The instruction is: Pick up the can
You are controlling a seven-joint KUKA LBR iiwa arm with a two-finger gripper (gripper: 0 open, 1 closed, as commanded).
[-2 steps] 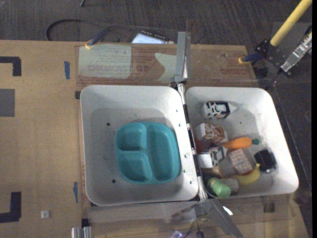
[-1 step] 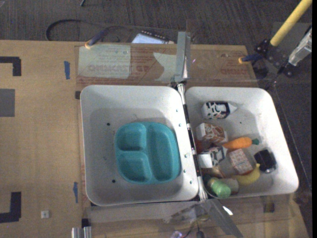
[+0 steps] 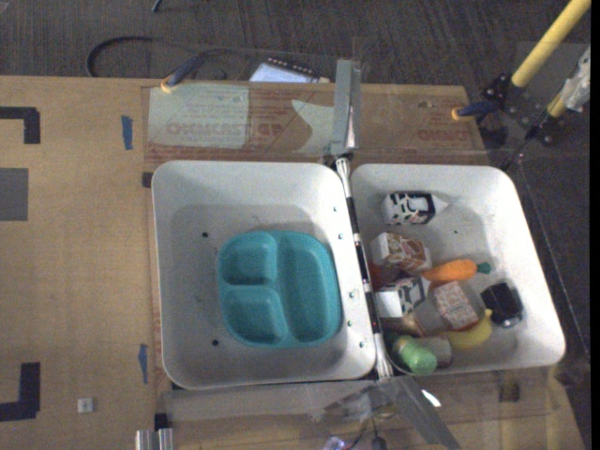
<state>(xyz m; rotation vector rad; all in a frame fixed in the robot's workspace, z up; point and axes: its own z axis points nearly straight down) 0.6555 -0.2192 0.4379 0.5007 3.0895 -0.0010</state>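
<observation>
Okay, looking down on the bench now: two white bins side by side, and everything that matters is in the right bin (image 3: 497, 181). The left bin (image 3: 187, 181) carries just a teal divided tray (image 3: 278, 289) sitting about dead centre. Over on the right it's a crowded heap. My best read is that the can is the green cylinder (image 3: 417, 355) lying on its side down at seven o'clock in that bin, close to the front wall and near the divider between the bins; it's small and soft in this feed, so I call that a judgement, not a certainty. A banana (image 3: 473, 335) curls just beside it at five o'clock, apparently touching or nearly so. A carrot (image 3: 450, 271) lies across the middle, a black object (image 3: 502, 303) sits at four o'clock, small printed cartons (image 3: 401, 250) stack toward nine o'clock, and a cow-patterned carton (image 3: 410, 208) rests up at eleven o'clock, apart from the pile. As for the gripper, I can't tell from this feed whether it's wide or narrow. So by my reckoning nothing is done: the can lies in the bin unlifted, and the approach, the grasp and the lift are all left, with the neighbours crowding it making a clean pinch tricky.
</observation>
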